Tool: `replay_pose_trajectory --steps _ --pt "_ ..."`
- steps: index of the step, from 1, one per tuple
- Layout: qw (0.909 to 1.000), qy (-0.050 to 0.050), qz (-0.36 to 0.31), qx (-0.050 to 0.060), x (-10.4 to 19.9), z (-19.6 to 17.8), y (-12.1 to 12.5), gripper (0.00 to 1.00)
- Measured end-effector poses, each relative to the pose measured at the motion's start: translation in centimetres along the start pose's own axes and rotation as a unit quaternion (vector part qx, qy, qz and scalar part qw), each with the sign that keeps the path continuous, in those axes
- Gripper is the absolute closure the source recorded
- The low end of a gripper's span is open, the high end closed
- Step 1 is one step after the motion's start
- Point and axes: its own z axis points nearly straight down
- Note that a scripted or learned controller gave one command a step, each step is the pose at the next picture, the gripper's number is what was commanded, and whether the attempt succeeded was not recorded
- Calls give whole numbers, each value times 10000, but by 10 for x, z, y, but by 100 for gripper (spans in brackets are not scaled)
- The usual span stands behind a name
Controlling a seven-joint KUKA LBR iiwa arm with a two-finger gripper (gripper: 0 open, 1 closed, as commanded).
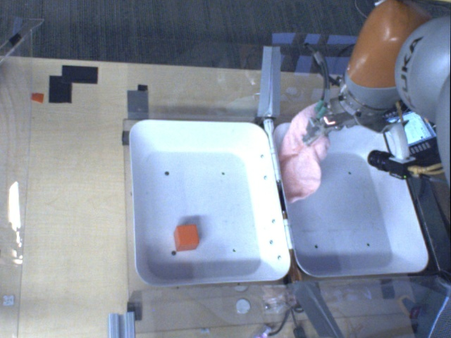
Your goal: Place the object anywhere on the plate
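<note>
Gripper [318, 123] upper right of frame, clamped on pink cloth [301, 162] dangling over right bin [366, 259], orange block [187, 237] sitting in left bin [204, 136]

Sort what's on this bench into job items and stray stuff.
Job items:
- pink cloth, hanging at the gripper over the right bin's left edge
- no plate that I can make out

Stray stuff:
- orange block in the left bin
- black shapes on the bench
</note>
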Motion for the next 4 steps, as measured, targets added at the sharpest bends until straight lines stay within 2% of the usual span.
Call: replay_pose_trajectory --steps 1,2,3,4 --pt "10000 0 -39 -4 1 -19 3 100" --pt "9788 7 -2050 -4 56 -30 9 100" --pt "9183 13 -3959 -8 109 -26 6 100" --pt "8214 11 -5704 -22 159 -17 19 100"
